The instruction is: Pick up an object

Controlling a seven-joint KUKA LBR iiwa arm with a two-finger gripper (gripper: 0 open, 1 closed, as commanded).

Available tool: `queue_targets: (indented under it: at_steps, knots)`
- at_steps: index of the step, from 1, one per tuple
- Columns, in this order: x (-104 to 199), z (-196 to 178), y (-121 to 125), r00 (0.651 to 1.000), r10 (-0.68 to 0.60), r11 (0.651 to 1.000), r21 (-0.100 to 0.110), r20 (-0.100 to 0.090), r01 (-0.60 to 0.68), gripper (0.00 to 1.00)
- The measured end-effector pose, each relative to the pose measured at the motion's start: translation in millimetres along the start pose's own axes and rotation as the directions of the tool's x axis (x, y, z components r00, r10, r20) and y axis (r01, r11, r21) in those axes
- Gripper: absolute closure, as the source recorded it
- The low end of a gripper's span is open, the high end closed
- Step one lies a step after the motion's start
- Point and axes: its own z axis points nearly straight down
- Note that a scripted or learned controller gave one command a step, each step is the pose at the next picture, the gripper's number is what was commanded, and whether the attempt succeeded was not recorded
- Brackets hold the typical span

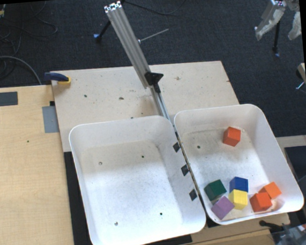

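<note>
Nothing picked up yet, far as I can tell. All the cubes sit in the right bin (272, 134): orange cube (232, 136) alone around 1 o'clock, the rest (green cube (215, 189), blue cube (238, 183), yellow cube (239, 198), purple cube (222, 207), two orange) bunched at 5 o'clock. Can't tell the claw's state, so the whole grab is left.

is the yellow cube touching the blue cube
Touching: the camera view shows the yellow cube pressed against the front of the blue cube in the right bin, no white floor between them.
</note>
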Motion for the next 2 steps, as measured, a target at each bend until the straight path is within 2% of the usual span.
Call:
queue_targets:
  at_steps: [1, 2]
  knots:
    - [-56, 96, 9, 1.0, 0.01, 1.0, 0.006, 0.001, -0.01, 0.0]
    - [-41, 156, 9, 1.0, 0.005, 1.0, 0.005, -0.001, -0.005, 0.0]
